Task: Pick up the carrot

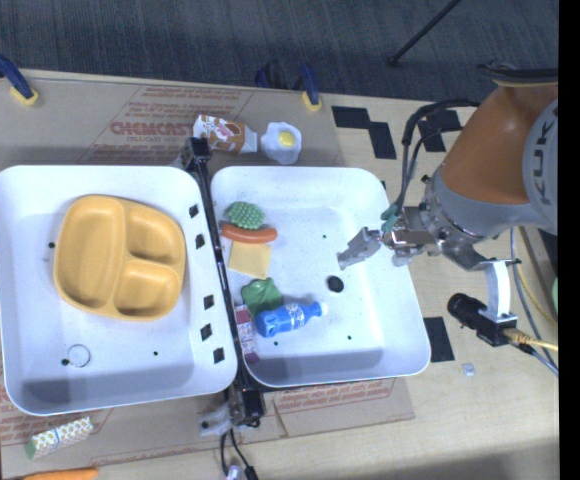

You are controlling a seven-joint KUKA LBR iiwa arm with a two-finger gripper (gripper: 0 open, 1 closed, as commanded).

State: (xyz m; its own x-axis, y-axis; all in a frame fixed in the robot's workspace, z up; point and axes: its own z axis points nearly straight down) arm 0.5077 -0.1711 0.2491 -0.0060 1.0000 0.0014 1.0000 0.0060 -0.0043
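Glossy white plastic bins (pixel 390 353); smooth matt yellow plastic tray (pixel 120 258), left; printed brown cardboard (pixel 150 128) under them, upper left

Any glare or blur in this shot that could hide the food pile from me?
Camera view: lighting even, white right bin bright without washing out; soft shadow pools along its near wall; food pile sharp enough, gripper slightly soft.
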